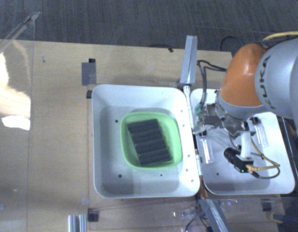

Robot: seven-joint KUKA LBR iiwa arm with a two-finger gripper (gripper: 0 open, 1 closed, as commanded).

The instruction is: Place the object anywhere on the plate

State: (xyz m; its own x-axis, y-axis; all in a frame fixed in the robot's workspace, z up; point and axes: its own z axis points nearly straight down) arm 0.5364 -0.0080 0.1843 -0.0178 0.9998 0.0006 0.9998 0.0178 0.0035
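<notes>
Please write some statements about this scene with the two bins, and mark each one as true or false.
1. The green plate lies in the left bin of the view. True.
2. The plate is red and round. False: it is green and squarish, with rounded corners.
3. The arm is over the right bin. True.
4. The dark ridged block rests on the bare floor of the right bin. False: it lies on the green plate, in the left bin.
</notes>
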